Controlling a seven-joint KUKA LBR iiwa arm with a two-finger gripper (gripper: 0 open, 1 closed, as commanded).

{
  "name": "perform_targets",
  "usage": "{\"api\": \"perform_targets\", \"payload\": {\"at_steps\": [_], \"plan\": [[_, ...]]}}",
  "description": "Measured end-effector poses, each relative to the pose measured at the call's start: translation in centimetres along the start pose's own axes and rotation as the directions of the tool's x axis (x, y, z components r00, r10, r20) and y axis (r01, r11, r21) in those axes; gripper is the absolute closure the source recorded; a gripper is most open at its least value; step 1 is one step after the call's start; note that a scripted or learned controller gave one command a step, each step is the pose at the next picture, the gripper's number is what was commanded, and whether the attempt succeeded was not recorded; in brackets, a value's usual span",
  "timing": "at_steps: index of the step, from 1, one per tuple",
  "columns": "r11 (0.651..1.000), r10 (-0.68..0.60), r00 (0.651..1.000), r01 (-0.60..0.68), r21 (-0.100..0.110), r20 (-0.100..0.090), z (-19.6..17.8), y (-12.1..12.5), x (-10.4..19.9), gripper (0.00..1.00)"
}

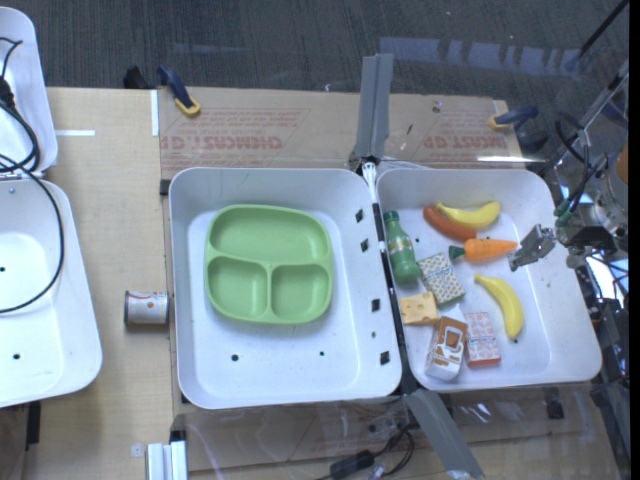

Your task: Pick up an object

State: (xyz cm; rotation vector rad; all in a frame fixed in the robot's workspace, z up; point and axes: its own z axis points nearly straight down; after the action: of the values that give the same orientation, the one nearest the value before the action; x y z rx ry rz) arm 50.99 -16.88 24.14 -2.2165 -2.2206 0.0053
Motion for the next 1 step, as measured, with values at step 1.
{"api": "perform_targets", "payload": {"at_steps": [1], "plan": [[0.943, -0.331, 0.943, 0.331, -0.002, 0.000, -0.69, -2.80, -1.70, 0.00]]}}
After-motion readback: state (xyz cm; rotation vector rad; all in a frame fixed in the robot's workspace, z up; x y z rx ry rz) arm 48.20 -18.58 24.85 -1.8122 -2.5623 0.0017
